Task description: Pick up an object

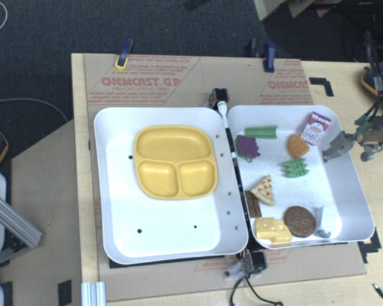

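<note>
Carton [315, 128] apparently just beside tool [340, 146]

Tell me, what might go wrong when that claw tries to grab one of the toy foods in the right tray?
The gripper sits at the right bin's edge, so it may bump the wall on the way in. The cheese, brown cookie and pizza slice crowd one corner, so the fingers might knock a neighbour or catch two at once. The pink carton leans against the orange piece and could slide off.
</note>
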